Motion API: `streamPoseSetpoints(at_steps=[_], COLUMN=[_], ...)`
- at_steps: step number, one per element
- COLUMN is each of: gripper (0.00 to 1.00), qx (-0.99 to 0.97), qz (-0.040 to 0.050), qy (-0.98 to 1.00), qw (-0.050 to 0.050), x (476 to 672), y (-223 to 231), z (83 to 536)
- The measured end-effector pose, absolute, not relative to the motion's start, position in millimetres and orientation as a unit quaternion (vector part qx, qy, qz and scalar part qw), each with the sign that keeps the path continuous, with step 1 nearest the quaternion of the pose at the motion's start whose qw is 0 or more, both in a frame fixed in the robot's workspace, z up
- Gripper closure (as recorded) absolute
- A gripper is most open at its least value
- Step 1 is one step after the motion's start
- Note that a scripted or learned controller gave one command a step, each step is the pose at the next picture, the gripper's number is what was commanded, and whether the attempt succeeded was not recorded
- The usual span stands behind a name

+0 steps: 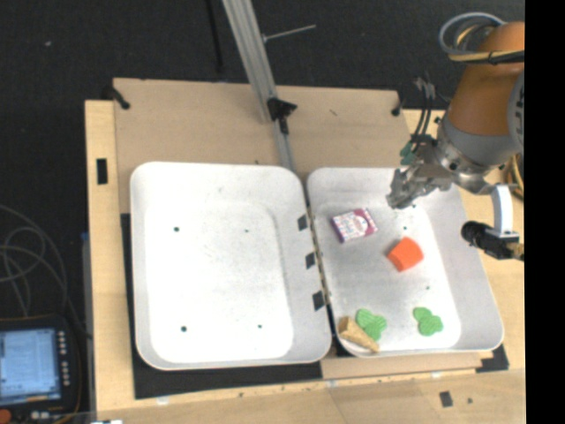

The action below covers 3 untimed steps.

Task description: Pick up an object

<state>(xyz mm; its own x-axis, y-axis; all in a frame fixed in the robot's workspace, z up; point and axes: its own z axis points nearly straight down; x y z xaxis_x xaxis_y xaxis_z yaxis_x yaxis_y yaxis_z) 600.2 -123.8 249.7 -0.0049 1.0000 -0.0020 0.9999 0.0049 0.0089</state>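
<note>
**Gripper high over the right bin, several ways to miss**

Your likeliest target is the small purple-and-white box [354,225], lying flat in the right bin [472,312] near its upper left, close to the divider between the bins. It sits just below and left of the gripper [402,193], which hangs over the bin's upper middle. Nothing is between the fingers, and whether they stand apart or together cannot be told from this slanted view, so do not assume the hand is ready to close on anything.

The orange block [405,254] sits a little further down, near the bin's centre and apart from the box. If the program drops straight down from where the gripper hangs, you should expect it to land on bare bin floor between and above these two and close on nothing.

The box is low and flat. A descent that stops short would likely let the fingers skate over its top; one slightly off to the side could shove it against the divider, where one finger has no room.

Along the lower edge lie two green pieces [372,324] [428,321] and a tan piece [357,332], the tan one touching the left green one. A grasp there risks nudging both or pinching against the bin's rim.

The left bin [212,263] offers no target, so a wander that way wastes the try.
</note>
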Motion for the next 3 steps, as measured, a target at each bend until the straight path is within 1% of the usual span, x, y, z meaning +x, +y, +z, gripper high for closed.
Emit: streamPoseSetpoints(at_steps=[1, 2, 3], gripper=[1.0, 1.0, 1.0], qx=[0.706, 0.705, 0.705], qz=[0.0013, -0.0001, 0.0007], qy=[0.708, 0.709, 0.71], qw=[0.002, 0.0, 0.0], x=[601.1, 588.9, 581.3], y=[-125, -76, -20], z=[272, 258, 257])
